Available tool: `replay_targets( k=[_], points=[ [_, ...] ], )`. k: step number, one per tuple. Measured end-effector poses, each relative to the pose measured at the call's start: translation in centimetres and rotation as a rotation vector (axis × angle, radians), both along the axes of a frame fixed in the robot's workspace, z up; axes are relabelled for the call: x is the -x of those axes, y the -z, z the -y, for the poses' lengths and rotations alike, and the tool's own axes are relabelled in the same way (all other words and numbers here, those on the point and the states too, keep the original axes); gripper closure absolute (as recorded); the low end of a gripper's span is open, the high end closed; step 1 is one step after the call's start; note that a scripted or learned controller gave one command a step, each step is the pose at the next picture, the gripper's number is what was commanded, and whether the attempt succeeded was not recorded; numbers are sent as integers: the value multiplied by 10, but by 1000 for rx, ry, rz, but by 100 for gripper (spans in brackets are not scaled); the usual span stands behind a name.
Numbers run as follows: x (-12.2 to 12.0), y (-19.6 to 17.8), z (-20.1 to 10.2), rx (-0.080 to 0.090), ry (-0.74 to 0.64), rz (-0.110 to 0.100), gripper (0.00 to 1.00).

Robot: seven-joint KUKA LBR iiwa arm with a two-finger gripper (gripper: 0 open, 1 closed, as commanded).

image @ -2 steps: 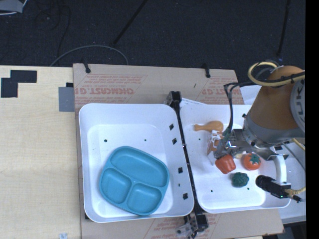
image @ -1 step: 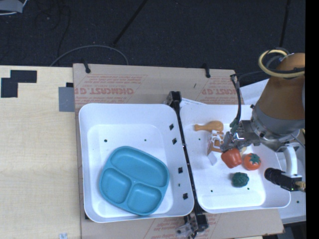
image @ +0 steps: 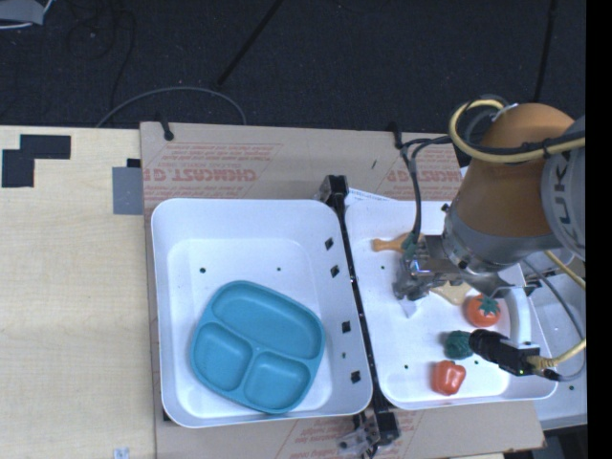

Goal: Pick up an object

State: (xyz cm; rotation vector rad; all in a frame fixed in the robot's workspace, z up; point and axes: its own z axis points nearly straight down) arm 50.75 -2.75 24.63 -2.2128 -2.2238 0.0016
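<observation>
Two white bins sit side by side on cardboard. Reaching from the right, the arm [image: 512,194] hangs its gripper [image: 413,280] low in the right bin [image: 382,352]; whether the claw is parted, I cannot tell.

The scene is evenly lit from above. The white bins [image: 244,228] are rendered bright without glare, the far background is left dark, and fine detail is slightly softened throughout.
</observation>
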Motion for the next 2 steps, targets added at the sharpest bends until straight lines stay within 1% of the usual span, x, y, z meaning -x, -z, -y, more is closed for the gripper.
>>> replay_targets(
  k=[1, 2],
  points=[
    [2, 16, -47, 1, 2, -2, 100],
    [12, 12, -96, 1, 1, -1, 100]
  ],
)
